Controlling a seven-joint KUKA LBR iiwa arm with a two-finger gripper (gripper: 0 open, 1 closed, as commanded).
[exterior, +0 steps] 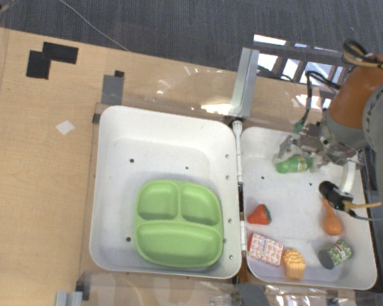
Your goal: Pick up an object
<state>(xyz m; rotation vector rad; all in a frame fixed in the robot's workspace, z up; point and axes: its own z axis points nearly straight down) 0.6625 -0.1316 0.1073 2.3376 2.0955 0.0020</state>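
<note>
My gripper is low over the back of the right bin, right above a small green object that lies on the bin floor. The gripper's metal parts touch or nearly touch the green object's top edge. Further forward in the same bin lie a red strawberry, an orange carrot with a dark end, a green and white can, a red and white box and a yellow-orange piece.
The left bin holds a green divided plate towards its front. A metal post stands at the back between the two bins. The arm's grey body and orange band overhang the right bin's back right corner.
</note>
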